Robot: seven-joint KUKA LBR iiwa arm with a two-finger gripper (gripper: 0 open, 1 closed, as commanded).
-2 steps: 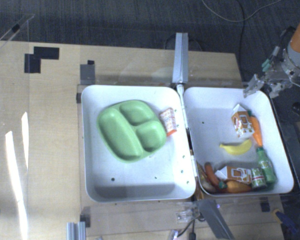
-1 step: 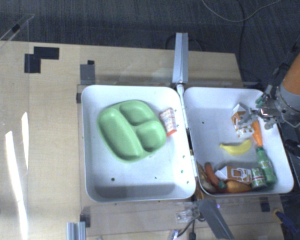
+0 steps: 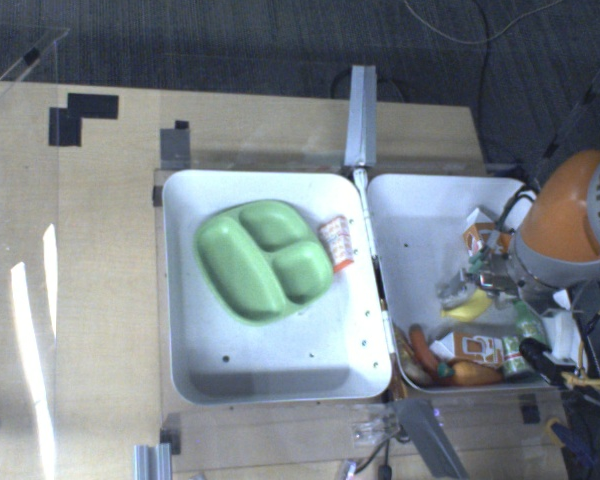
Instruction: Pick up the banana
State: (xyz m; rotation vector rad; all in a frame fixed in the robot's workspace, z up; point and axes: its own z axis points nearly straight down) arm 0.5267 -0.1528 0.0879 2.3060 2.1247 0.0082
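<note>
We log the table (image 3: 100,298) first: pale wood, filling most of the frame, with black tape marks (image 3: 80,116) at upper left. Two white bins sit side by side on it. The left bin (image 3: 210,368), centre frame, holds a green divided tray (image 3: 265,260) with three compartments, lying at a slant. Touching the tray's right edge is a small red-and-white packet (image 3: 337,242); its print is too small for us to read.

The right bin (image 3: 415,268) sits at centre right. The arm (image 3: 570,218), grey with an orange band, comes in from the right edge and hangs over the bin's right half. The claw (image 3: 485,273) sits low among the clutter, just above the banana; we cannot tell whether its grip is open or closed.

The banana (image 3: 467,308), yellow, lies in the right part of the right bin, just under the claw. Below it rests an orange-and-white carton (image 3: 472,347), label unreadable. A second orange packet (image 3: 478,236) shows above the claw. Along the bin's lower wall lie a red sausage-like item (image 3: 421,353) and an orange piece (image 3: 470,373). A green item (image 3: 527,320) sits at lower right.
</note>
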